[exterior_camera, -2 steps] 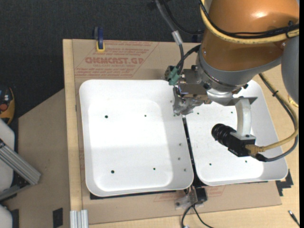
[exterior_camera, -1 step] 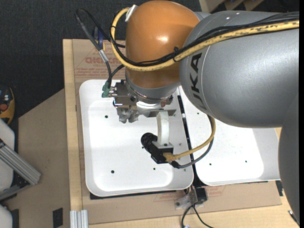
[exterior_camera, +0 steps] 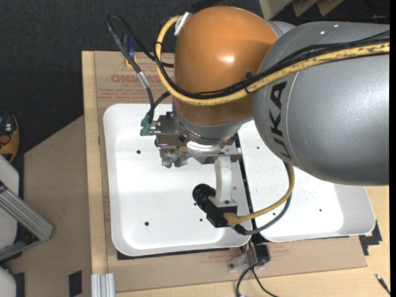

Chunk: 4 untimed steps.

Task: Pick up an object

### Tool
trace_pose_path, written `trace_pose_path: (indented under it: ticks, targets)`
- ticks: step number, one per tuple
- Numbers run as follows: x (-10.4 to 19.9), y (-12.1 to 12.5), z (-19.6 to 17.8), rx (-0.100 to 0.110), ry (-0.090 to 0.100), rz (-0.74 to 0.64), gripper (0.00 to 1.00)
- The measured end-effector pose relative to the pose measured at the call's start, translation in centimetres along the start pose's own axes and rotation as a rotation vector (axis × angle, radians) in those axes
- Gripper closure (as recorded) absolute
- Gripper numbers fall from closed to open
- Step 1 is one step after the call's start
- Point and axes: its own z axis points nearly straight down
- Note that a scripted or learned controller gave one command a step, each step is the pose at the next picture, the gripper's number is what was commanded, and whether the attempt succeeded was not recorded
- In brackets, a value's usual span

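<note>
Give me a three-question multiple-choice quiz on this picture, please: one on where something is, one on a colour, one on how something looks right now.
1. Over which bin does the arm's wrist hang?
A. the left bin
B. the right bin
C. neither; it is off the bench

2. What colour is the rounded band on the arm?
A. blue
B. orange
C. green

3. How does the yellow cable run?
A. it lies coiled in the left bin
C. it is cut in two
B. it loops from the arm down to a black part near the bins' front edge

Answers:
1. A: the wrist and the metal parts under it sit above the left bin, whose white floor shows around them.
2. B: the dome is glossy orange against the grey arm.
3. B: the cable curves down beside the right bin and ends at the black part.
</note>
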Motion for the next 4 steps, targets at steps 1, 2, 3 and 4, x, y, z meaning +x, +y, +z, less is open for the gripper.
trace_pose_path:
  ticks: [1, 2, 3, 4]
  targets:
    - [-2.8, 0.2, -4.5, -0.009, 0.002, 0.004, 1.00]
    - [-0.4, 6.1, 4.1, 0.002, -0.003, 0.002, 1.00]
    - [0.1, 2.1, 0.6, -0.003, 0.001, -0.001, 1.00]
    - [-1.1, 0.7, -4.9, -0.010, 0.003, 0.001, 1.00]
